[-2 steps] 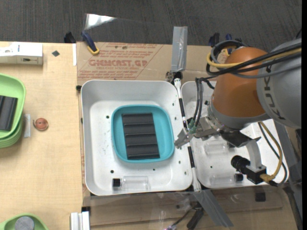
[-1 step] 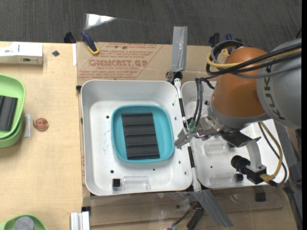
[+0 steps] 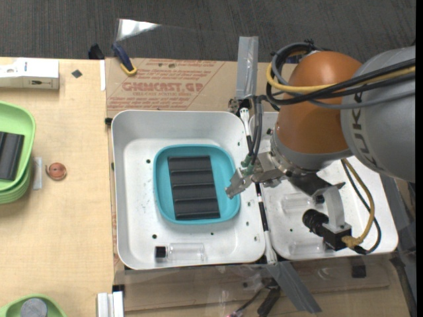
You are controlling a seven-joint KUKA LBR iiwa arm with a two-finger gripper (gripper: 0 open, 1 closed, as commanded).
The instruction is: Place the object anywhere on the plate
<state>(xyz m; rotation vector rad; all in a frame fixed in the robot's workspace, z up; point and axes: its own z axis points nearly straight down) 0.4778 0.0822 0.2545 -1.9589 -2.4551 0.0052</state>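
So the black block [image 3: 192, 187] sits on the teal plate [image 3: 162, 177] in the left bin [image 3: 132, 197]. Tool [image 3: 236, 185] hovers at the plate's right rim (fingers mostly hidden, can't tell).

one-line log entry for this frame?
arm: over bins' seam | tool: at plate right rim | object: dark, ridged, on plate | left bin

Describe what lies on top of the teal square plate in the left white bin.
A dark ribbed rectangular block lies flat on the teal square plate, covering most of its middle. The plate surface beneath the block is hidden.
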